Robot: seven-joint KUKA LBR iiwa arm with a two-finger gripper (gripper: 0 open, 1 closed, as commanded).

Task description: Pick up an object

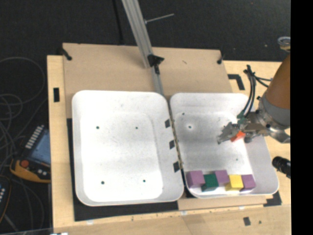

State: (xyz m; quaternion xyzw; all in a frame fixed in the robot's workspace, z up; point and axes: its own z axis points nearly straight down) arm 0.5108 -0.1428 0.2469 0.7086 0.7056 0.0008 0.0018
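Camera view looks down on two shallow white bins with rounded corners and faintly speckled floors. Left bin [88,146] sits beside the right bin [205,111], their edges touching at the middle. Along the right bin's near wall lies a row of small blocks: a purple cube [195,178], a green cube [210,181], a yellow cube [236,181] and another purple block [248,181]. The gripper [229,135] hangs over that bin's right half; something orange shows beside it, though whether it is gripped cannot be told.
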